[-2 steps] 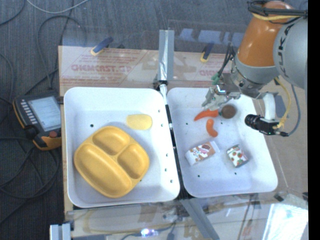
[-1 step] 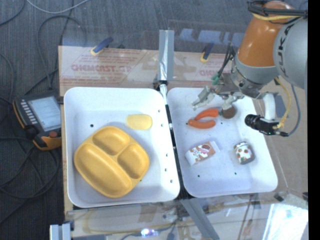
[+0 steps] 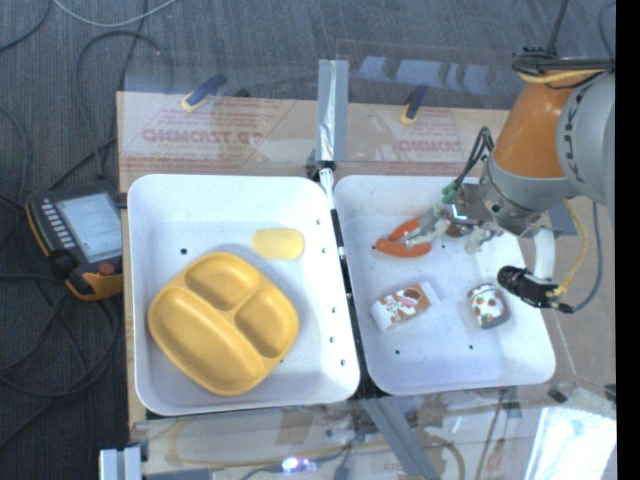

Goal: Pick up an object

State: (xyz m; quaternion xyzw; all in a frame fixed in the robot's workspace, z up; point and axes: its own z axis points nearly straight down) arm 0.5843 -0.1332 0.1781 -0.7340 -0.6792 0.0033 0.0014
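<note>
- One tool [image 3: 447, 218] hangs from my arm [image 3: 545, 138], low over the upper part of the right bin [image 3: 530, 363], pointing toward the left.
- I cannot tell from this slant how my tool is set; its tip area is a blur of grey parts.
- I see an orange peeler-like thing [image 3: 402, 240] lying flat on the bin floor just at my tool's tip; whether it touches I cannot tell, and nothing shows it as lifted.
- Below that lies a small white packet [image 3: 403, 305] with red print, tilted a little, well apart from my tool.
- To its right sits a small round thing [image 3: 488, 306], white with red and green marks, near the bin's right wall.
- A black cable end [image 3: 527, 284] from my wrist hangs just above that round thing.
- My orange band sits above the wrist, at the view's right, with grey casing beside it.
- In the left bin [image 3: 150, 208] rests a big yellow divided tray [image 3: 223, 320], turned at a slant, with three hollows.
- Just above the tray lies a small pale-yellow oval piece [image 3: 278, 243], apart from it.
- Both bins stand side by side on the counter [image 3: 200, 133], their inner rims almost touching.
- Left of the counter, on the floor, lies a handheld pendant [image 3: 80, 230] with a screen.
</note>
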